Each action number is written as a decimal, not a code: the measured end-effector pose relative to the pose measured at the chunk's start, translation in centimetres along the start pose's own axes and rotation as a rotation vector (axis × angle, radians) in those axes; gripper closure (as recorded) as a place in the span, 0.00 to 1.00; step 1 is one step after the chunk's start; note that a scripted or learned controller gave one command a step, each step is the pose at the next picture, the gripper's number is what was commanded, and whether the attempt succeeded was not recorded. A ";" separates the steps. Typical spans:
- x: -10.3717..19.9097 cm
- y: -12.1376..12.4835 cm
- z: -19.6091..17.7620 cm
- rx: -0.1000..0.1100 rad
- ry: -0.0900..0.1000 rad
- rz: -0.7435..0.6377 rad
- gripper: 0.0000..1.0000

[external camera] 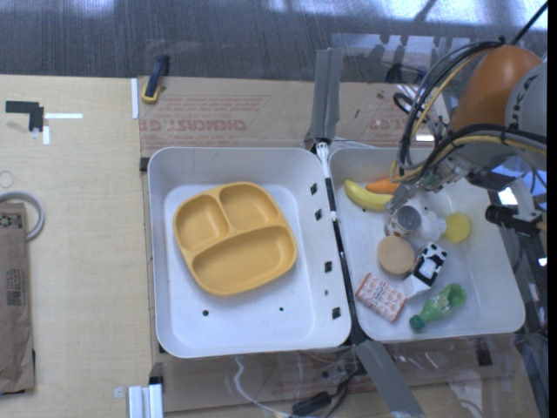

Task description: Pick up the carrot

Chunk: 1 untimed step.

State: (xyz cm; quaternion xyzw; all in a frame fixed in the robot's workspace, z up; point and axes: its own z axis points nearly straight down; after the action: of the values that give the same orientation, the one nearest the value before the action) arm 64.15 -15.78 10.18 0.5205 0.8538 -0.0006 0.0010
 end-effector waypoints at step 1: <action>2.1 3.2 -3.8 -0.002 -0.002 -0.181 0.00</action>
State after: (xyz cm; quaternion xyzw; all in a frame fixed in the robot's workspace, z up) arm 65.99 -12.45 13.96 0.4411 0.8974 -0.0002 0.0026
